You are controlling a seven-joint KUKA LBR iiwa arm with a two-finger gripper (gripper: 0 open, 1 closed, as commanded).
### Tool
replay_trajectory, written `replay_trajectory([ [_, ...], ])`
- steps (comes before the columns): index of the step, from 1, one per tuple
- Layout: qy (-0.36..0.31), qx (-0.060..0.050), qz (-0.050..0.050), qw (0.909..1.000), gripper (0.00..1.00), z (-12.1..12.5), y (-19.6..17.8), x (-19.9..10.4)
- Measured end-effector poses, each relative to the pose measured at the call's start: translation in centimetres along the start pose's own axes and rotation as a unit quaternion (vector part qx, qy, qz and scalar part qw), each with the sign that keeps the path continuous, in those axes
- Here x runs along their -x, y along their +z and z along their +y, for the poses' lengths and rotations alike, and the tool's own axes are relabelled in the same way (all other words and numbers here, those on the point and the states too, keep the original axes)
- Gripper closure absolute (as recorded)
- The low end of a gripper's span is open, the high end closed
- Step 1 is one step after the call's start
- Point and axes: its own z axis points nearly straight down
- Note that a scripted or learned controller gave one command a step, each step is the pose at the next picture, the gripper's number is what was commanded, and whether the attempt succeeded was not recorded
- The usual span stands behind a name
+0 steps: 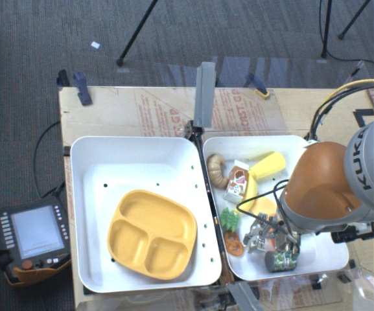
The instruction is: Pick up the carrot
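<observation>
Carrot (pixel 234 244) at right bin (pixel 332 259) front-left, beside green toy (pixel 229 220); gripper (pixel 265 237) low just right of it, grip state unreadable; risk: crowded toys, can (pixel 281 260) adjacent, a close could miss or snag a neighbour.

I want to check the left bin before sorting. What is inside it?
Inside the left bin lies a yellow tray with three compartments. The bin floor under the tray is covered and cannot be seen.

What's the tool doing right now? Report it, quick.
Tool: low in the right bin, beside the carrot; open or closed cannot be told.
</observation>
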Motion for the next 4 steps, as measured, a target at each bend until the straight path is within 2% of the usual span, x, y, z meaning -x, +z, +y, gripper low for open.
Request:
replay_trajectory([
  [1,0.06,0.001,-0.007,0.9981,1.0,3.8,-12.8,0.3],
  [2,0.09,-0.001,-0.001,0.996,1.0,8.2,-9.0,-2.9],
  [3,-0.01,-0.001,-0.003,0.9999,1.0,5.5,-16.1,-1.4],
  [4,0.009,-0.002,0.0,1.0,1.0,8.6,-10.5,-3.1],
])
